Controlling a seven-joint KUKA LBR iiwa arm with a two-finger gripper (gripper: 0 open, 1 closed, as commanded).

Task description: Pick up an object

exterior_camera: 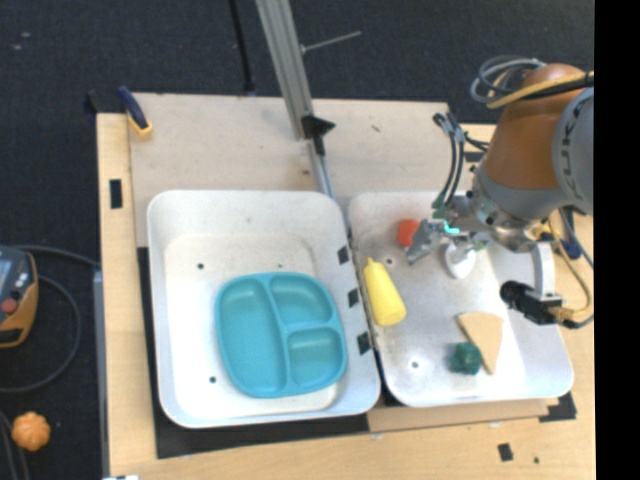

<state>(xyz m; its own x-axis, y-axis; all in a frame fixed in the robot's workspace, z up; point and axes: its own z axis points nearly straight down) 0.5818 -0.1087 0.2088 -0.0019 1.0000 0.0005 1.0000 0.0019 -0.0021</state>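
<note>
**Arm bent low, wrist turned down**

The grey arm (575, 158) enters from the right, and its orange band (530, 138) sits just above and behind the wrist. Below the band the wrist points downward, with looping cables beside it. The gripper (440, 240) lies at the arm's leftmost end, its metal fingers (422, 246) angled down and left of the wrist.

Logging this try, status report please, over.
Gripper low over right bin, beside orange object; nothing seen in its grasp. Yellow object, tan wedge, green object lie apart. Way clear.
</note>
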